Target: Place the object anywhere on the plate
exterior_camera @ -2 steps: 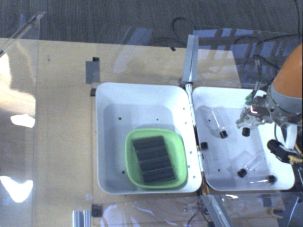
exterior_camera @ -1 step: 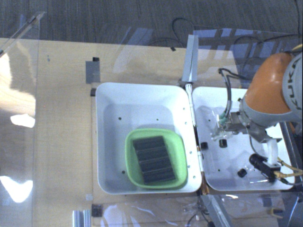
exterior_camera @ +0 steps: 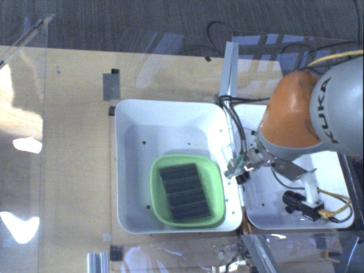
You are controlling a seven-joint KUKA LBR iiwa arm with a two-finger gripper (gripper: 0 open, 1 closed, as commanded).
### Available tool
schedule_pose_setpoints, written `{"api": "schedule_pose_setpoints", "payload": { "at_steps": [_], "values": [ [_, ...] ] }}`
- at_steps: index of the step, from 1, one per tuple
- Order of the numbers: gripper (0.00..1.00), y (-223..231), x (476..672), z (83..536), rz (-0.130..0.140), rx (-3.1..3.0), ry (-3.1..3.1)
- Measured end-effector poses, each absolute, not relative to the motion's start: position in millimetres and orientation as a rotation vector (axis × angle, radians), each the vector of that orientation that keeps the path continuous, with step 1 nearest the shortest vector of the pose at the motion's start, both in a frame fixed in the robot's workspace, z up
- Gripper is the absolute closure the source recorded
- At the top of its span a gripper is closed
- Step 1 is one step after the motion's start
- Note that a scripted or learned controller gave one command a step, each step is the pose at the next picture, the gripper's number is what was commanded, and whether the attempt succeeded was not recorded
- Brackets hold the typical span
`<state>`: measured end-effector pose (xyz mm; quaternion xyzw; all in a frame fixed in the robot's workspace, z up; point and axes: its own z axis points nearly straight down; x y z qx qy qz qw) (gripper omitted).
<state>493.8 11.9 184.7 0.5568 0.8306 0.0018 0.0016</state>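
Bright, even overhead light; white glare patches streak the table [exterior_camera: 62,169] at left, soft shadows inside the left bin [exterior_camera: 170,124], slight overall blur.

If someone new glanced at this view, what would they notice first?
Most likely the bright green plate in the left white bin, with a dark ridged block lying on it. Next, the arm's big orange band looming over the right bin.

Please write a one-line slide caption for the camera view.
Dark ridged object lies on green plate in left bin; arm above right bin.
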Motion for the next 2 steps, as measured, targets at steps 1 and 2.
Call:
{"api": "schedule_pose_setpoints", "payload": {
  "at_steps": [1,2],
  "values": [
    [1.0,81.2,489.8,184.9,0.006,1.538,2.735],
    [0.0,80.8,489.9,185.0,0.007,1.54,2.734]
  ]
}}
